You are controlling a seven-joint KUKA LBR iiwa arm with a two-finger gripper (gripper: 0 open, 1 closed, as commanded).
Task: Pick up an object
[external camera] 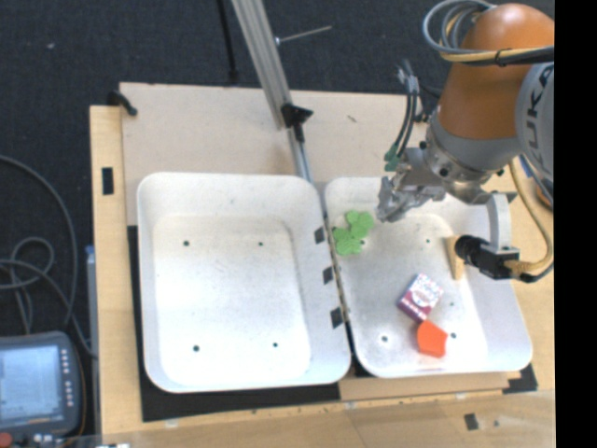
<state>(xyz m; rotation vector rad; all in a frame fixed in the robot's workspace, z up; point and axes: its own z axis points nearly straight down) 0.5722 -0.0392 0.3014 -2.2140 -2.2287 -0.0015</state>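
A green lumpy object point(353, 232) lies at the far left of the right bin point(485, 343), close to the divider. A purple and white box point(421, 296) sits lower in that bin, and an orange block point(431, 339) lies just below it. My gripper point(388, 204) hangs over the upper part of the right bin, just right of and slightly above the green object. Nothing shows between its fingers.
The left bin point(233, 287) stands beside the right one. A slanted aluminium post point(270, 73) rises behind the bins, ending near their shared top edge. A monitor point(33, 385) and cables lie off the bench at the left.
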